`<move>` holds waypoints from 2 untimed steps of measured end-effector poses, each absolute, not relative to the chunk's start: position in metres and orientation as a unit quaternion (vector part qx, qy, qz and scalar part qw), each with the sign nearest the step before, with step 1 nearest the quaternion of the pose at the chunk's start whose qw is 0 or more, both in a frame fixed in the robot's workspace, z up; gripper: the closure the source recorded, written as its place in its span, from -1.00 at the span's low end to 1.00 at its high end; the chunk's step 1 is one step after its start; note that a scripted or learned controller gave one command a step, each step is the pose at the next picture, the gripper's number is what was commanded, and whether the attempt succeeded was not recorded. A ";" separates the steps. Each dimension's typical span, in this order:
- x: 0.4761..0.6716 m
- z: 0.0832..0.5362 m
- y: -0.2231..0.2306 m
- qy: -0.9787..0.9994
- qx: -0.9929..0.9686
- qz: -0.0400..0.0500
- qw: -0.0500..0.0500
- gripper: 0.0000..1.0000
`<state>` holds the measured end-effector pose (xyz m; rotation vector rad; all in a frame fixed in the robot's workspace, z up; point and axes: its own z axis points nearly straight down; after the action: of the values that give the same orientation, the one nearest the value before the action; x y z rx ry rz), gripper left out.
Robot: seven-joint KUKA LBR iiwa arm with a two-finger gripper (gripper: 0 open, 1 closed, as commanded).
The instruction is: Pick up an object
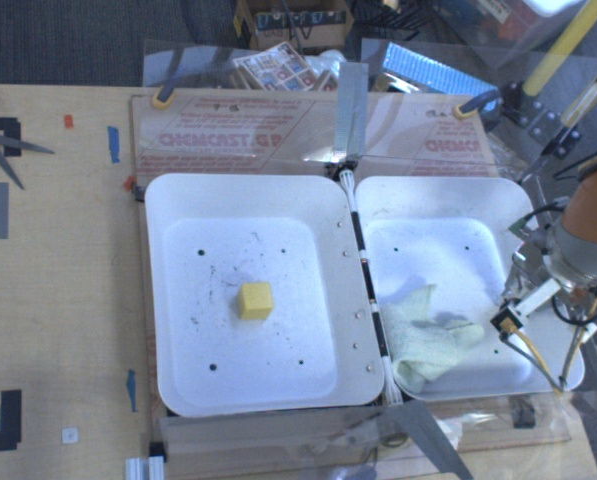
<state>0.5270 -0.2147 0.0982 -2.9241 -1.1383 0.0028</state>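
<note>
A small yellow block (255, 300) lies near the middle of the left bin (178, 208). A crumpled pale green cloth (433, 336) rests in the front part of the right bin (428, 203). My gripper (550, 266) hangs over the right edge of the right bin, to the right of the cloth and apart from it. Nothing shows in its grasp.
The two white bins stand side by side with a dark seam (363, 268) between them. A clear panel (278, 133) stands behind them. Wooden bench top (58, 268) stretches away to the left.
</note>
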 end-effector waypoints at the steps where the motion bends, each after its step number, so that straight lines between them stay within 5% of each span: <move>1: 0.482 0.088 -0.219 -0.306 -0.952 -0.003 0.000 1.00; 2: 0.479 0.160 -0.224 -0.273 -0.962 0.000 0.000 1.00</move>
<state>0.4793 -0.2237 0.1604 -3.0219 -0.8570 0.0016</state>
